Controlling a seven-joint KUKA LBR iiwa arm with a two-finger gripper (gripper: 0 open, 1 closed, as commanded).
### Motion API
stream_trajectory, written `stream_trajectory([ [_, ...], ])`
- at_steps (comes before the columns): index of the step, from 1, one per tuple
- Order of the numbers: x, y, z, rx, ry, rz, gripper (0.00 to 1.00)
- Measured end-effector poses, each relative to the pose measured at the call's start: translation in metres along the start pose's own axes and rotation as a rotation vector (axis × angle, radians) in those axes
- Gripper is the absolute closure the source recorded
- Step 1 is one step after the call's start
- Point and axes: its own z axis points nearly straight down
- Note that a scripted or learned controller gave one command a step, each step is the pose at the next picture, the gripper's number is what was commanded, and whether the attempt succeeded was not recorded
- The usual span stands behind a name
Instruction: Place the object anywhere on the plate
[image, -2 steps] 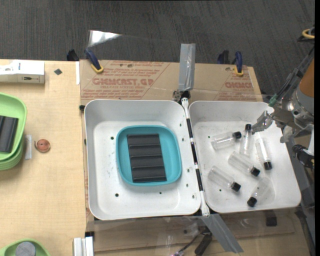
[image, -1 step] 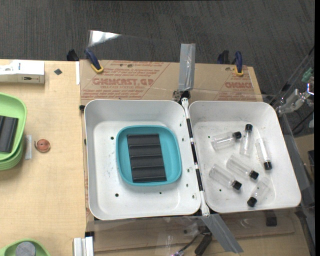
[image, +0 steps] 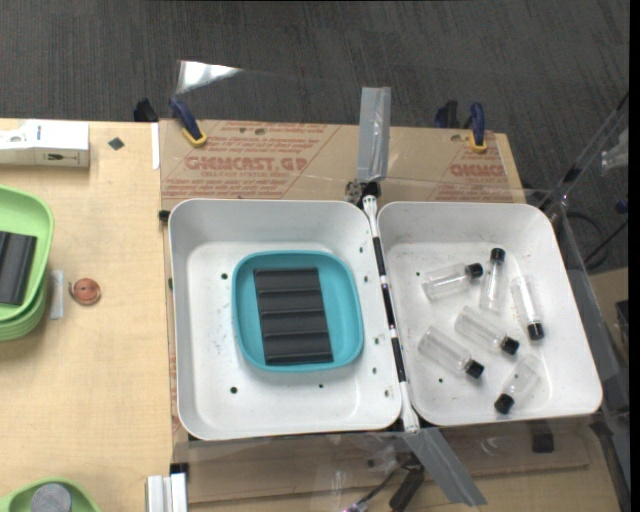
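You were in a lab: clamped cardboard (image: 340, 160) on a bench (image: 90, 400), vials (image: 480, 320) in bins (image: 200, 400).

Glossy teal plastic plate (image: 346, 322); clear vials (image: 486, 331) (black caps); matt wooden bench (image: 100, 400).

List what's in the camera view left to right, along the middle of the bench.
Green tray → small orange disc → left white bin holding the teal plate with its black ridged insert → right white bin with clear black-capped vials.
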Motion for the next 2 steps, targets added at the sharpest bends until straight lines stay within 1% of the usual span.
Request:
stream_trajectory([
  [2,0.0001,0.0,0.0003,0.001,0.0,0.0,0.0],
])
